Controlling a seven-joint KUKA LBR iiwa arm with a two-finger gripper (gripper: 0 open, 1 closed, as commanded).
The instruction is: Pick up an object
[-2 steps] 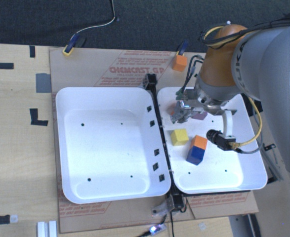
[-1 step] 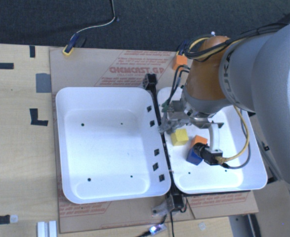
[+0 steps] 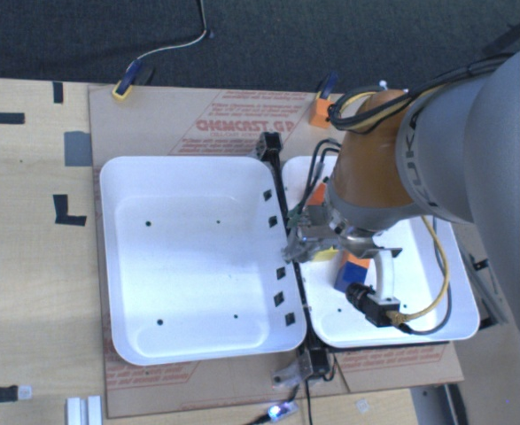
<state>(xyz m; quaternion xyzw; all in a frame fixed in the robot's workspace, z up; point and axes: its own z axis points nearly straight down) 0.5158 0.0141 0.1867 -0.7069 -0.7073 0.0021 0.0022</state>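
Arm: grey KUKA arm (image 3: 419, 158) reaches in from the right and is lowered into the right bin (image 3: 437, 326), its orange band above the wrist.
Gripper: the gripper (image 3: 308, 242) sits low at the right bin's left edge, close to the divider between the two bins; its opening cannot be told from this angle, and nothing can be confirmed in its hold.
Task object: a blue and orange block (image 3: 353, 271) lies in the right bin just beside the gripper, toward the bin's middle; a yellow piece (image 3: 326, 253) shows between block and gripper, partly hidden.
Left bin: the left bin (image 3: 189, 255) shows a bare white floor.
Cabling: a black connector with yellow cable (image 3: 379, 310) hangs from the wrist near the right bin's front edge.
Risk, wall strike: gripper is very close to the bin's left wall; judged likely to catch the rim or divider and shift the bin.
Risk, missed grasp: block appears offset from the gripper; closing here may take only air or nudge it aside.
Risk, snag: the loose cable could drag over the block on lifting.
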